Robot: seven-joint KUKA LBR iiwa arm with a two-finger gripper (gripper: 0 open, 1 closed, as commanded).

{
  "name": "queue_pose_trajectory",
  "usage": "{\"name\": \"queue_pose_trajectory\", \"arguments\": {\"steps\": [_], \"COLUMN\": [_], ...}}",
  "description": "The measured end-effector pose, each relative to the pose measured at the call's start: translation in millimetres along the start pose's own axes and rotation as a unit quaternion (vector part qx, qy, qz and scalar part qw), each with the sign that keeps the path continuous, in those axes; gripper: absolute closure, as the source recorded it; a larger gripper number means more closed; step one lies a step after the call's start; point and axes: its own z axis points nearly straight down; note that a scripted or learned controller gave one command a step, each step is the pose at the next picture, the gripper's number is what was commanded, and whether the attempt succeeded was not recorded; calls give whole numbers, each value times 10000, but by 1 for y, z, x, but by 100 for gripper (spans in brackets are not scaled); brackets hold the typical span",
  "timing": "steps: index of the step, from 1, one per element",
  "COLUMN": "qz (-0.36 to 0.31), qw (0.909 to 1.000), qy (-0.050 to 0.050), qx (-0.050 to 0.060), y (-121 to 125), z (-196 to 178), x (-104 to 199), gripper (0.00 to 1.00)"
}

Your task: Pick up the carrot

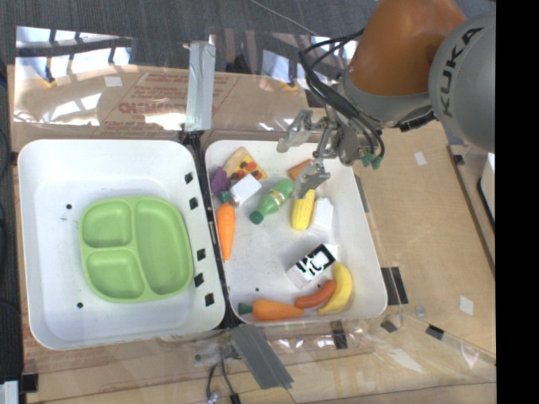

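Reaching in from the right, the grey arm (438,49) holds its gripper (316,173), finger state unclear, over the right bin (366,225); the carrot (226,230) lies lengthwise along the bin's left wall, well apart toward lower-left.

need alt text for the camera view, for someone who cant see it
A grey and orange robot arm reaches in from the right, its gripper hovering over the far side of the right bin, above a corn cob and green bottle. A carrot lies by that bin's left wall. The left bin holds a green divided plate.
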Motion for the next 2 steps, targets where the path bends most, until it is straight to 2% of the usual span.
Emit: {"name": "queue_pose_trajectory", "arguments": {"steps": [1, 2], "qz": [101, 53], "qw": [9999, 10000], "qy": [-9, 15], "qx": [-9, -17], "y": [8, 11], "z": [184, 177], "x": [69, 69], "gripper": [0, 100]}}
